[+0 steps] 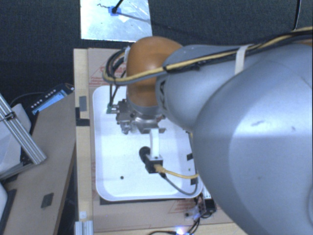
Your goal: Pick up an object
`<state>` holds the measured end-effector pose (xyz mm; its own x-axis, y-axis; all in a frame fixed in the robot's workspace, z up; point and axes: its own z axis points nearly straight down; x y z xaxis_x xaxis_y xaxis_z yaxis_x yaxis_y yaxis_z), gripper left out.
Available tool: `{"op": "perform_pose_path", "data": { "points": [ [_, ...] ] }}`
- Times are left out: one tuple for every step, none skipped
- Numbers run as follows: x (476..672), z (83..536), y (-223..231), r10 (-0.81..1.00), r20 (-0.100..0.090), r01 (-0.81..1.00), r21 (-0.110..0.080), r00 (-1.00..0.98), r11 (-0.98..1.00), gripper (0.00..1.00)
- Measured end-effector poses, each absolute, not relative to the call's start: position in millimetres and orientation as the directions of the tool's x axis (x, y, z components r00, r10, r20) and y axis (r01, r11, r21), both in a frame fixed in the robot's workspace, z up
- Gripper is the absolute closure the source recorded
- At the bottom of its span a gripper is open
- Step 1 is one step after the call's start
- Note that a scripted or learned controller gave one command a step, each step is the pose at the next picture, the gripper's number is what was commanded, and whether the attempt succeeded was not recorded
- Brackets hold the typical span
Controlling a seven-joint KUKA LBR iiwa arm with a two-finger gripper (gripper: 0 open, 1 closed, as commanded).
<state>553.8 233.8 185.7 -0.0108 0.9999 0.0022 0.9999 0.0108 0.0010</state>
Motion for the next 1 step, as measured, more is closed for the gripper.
{"op": "perform_pose_path", "data": {
  "points": [
    [531.9, 153.3, 233.4, 1.000, -0.001, 1.000, -0.005, -0.001, 0.001, 1.00]
  ]
}}
